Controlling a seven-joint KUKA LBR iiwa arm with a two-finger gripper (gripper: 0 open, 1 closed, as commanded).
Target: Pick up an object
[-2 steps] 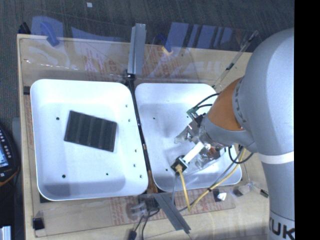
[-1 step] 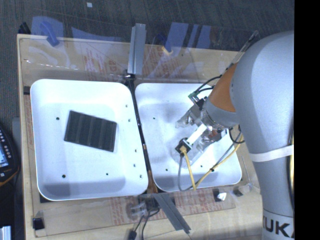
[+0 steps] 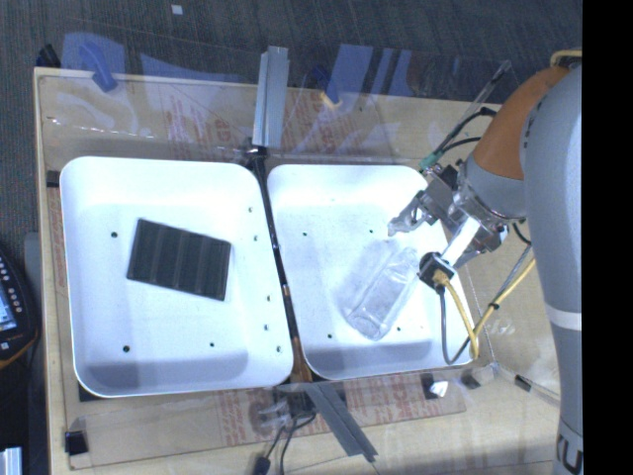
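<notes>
- wooden bench (image 3: 148, 117) with two white bins side by side; dark carpet behind
- left bin (image 3: 89, 181): dark ribbed pad (image 3: 180, 259) lying flat, mid-bin
- right bin (image 3: 326, 191): clear plastic bottle (image 3: 381, 290) on its side, right half
- gripper (image 3: 427, 228) over the bottle's upper end, arm in from the right
- yellow cable (image 3: 465, 325) hangs just beside the bottle

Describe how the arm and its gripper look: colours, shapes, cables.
The arm is a thick, rounded grey body with an orange band above the wrist. The gripper is a small metallic assembly. Black and yellow cables loop beside it.
</notes>
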